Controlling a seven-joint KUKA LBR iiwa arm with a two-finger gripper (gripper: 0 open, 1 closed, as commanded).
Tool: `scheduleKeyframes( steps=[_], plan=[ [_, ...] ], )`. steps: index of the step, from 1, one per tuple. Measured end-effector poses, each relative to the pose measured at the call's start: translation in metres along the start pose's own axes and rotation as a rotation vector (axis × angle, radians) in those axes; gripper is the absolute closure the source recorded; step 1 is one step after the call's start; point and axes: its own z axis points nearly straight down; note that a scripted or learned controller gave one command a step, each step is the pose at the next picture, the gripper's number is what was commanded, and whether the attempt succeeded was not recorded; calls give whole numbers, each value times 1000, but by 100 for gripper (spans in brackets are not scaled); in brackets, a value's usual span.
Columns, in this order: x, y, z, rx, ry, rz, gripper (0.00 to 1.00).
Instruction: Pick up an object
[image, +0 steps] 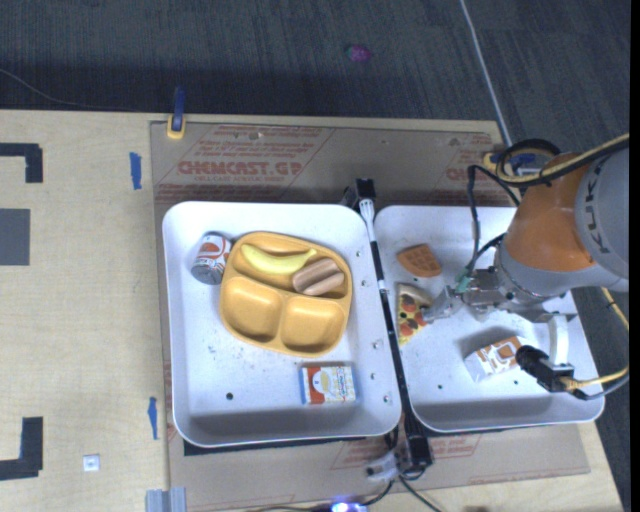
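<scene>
In the right bin (440, 400) lie three small things: an orange-brown cookie-like piece (420, 260) at the back left, a pizza slice (407, 314) against the left wall, and a little white and orange carton (494, 359) toward the front. My gripper (442, 304) reaches in from the right and sits low over the bin floor, just right of the pizza slice and below the cookie-like piece. I see nothing held in it. The grey wrist with its orange band (546, 236) hangs over the bin's right half.
The left bin (190, 400) holds a yellow divided plate (262, 316) with a banana (272, 261) and a sausage (320, 278), a small can (209, 258) to its left and a flat carton (328, 384) in front. A black cable part (543, 371) trails beside the white carton.
</scene>
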Motion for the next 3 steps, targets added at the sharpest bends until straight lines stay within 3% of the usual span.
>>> scheduleKeyframes(
  steps=[1, 2, 3],
  plan=[
    [12, -49, 1, -11, -4, -1, 0],
    [17, -66, 1, -16, -6, -1, 0],
    [17, -66, 1, -16, -6, -1, 0]
  ],
)
